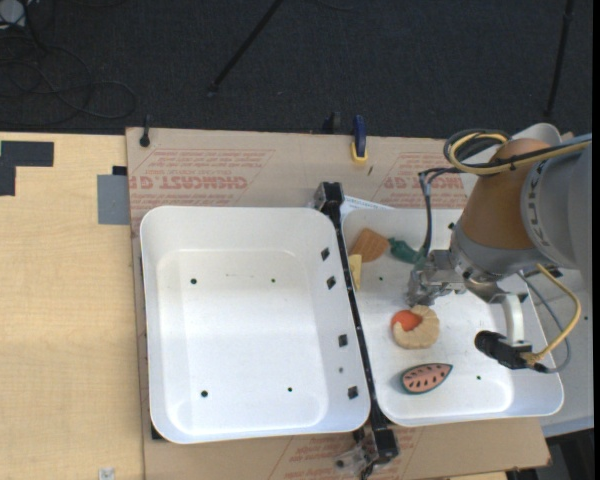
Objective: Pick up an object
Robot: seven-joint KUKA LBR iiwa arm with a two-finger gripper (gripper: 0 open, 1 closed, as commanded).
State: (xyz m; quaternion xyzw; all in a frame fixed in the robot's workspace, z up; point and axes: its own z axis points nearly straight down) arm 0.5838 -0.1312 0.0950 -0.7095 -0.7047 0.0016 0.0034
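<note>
Fingers of the gripper (422, 293) are seen pointing down into the right bin (540, 400), but whether they are spread or closed cannot be told, and nothing is seen held between them. Just at 6 o'clock from the gripper, a tan round piece with a red top (416, 328) lies on the bin floor, close below the fingertips. Further toward 6 o'clock, a watermelon slice toy (425, 377) lies flat. At 10 o'clock from the gripper an orange-brown wedge (370, 244) rests near the bin's rear corner, a green object (405, 251) is seen just beside it, and a pale yellow block (355, 269) lies against the divider. At 3 o'clock the grey arm with its orange band (500, 208) rises. The left bin (160, 268) lies at 9 o'clock.
</note>
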